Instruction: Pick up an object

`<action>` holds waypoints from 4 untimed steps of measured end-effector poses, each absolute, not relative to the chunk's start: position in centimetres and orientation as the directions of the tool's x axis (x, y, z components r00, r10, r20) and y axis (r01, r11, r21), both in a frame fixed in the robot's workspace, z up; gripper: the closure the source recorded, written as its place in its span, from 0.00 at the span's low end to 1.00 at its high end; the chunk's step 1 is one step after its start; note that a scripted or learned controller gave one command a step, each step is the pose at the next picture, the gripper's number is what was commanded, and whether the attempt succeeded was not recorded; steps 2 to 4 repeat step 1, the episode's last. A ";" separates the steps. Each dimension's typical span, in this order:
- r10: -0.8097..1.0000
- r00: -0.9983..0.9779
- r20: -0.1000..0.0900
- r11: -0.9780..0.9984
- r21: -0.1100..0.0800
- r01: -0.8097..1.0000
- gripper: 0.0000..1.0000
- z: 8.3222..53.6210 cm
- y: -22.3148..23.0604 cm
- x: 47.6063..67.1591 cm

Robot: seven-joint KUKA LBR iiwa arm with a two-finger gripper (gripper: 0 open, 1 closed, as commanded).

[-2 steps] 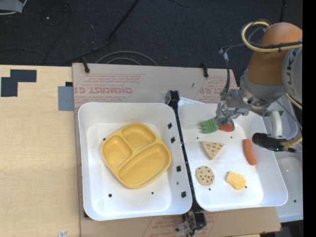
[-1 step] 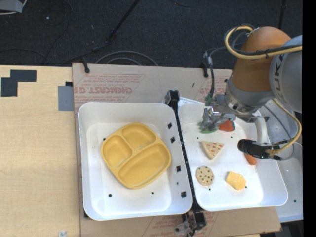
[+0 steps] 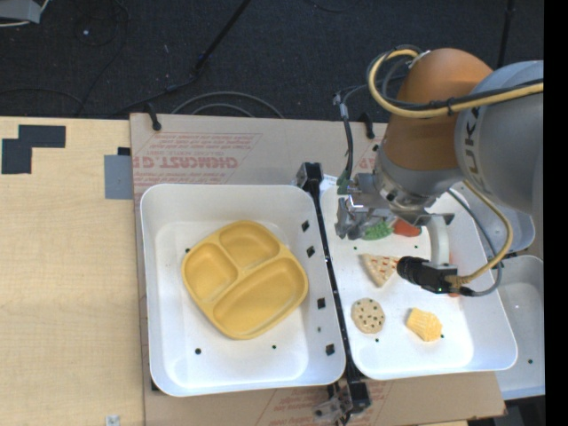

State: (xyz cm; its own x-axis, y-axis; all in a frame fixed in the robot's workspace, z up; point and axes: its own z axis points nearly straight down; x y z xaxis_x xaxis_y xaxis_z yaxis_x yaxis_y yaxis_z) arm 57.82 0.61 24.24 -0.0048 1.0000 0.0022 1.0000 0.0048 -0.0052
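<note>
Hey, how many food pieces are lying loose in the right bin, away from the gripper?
3: a pizza slice mid-bin, a cookie nearer the front, a yellow chunk right of it. Green and red bits at the gripper may be more.

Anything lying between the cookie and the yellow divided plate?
In the camera view, only the black divider where the two bins meet separates the cookie from the yellow plate; no loose item lies there.
</note>
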 end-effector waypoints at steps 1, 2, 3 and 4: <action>1.000 -0.005 0.002 0.005 -0.006 1.000 1.00 23.5 6.7 56.4; 1.000 -0.005 0.002 0.005 -0.006 1.000 1.00 23.5 6.7 56.4; 1.000 -0.005 0.002 0.005 -0.006 1.000 1.00 23.5 6.7 56.4; 1.000 -0.005 0.002 0.005 -0.006 1.000 1.00 23.5 6.7 56.4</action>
